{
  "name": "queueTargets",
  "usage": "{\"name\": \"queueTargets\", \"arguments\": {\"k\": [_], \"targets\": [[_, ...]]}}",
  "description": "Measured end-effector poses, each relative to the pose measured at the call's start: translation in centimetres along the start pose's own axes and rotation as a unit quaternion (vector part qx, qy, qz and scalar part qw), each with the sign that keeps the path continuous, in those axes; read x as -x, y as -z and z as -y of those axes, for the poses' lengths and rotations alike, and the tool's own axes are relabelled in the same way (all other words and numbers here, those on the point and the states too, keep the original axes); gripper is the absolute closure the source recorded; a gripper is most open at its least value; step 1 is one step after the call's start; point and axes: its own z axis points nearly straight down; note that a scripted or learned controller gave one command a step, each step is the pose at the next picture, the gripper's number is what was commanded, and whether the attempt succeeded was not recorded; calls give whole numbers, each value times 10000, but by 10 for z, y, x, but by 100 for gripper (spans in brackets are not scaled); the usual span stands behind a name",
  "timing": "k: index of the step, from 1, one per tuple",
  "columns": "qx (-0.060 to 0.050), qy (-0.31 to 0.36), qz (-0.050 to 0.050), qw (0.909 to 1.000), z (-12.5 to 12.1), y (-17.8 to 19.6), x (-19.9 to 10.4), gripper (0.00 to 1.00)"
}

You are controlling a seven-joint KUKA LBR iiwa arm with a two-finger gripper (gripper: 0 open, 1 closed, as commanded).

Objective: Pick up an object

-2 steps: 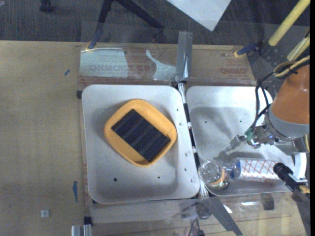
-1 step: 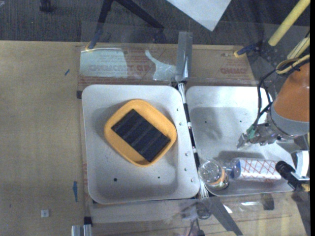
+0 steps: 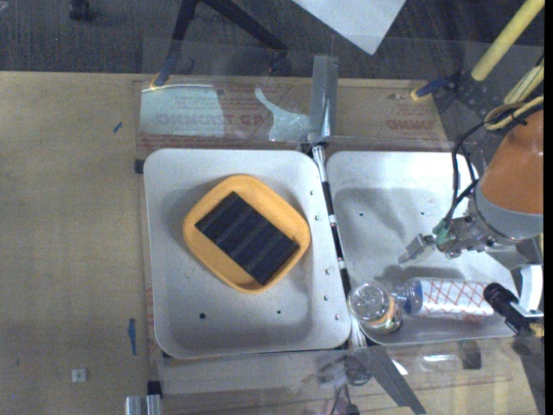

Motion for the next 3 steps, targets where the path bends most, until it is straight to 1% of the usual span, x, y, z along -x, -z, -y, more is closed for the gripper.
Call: {"name": "queueTargets", "arguments": {"k": [1,2,3], "targets": [[29,462,1,9989,12,-85,-31,0],[-17,-148,-10,9999,-27,-31,-16,0],[-22,-1361,-6,9907,2,11,-43,0]]}}
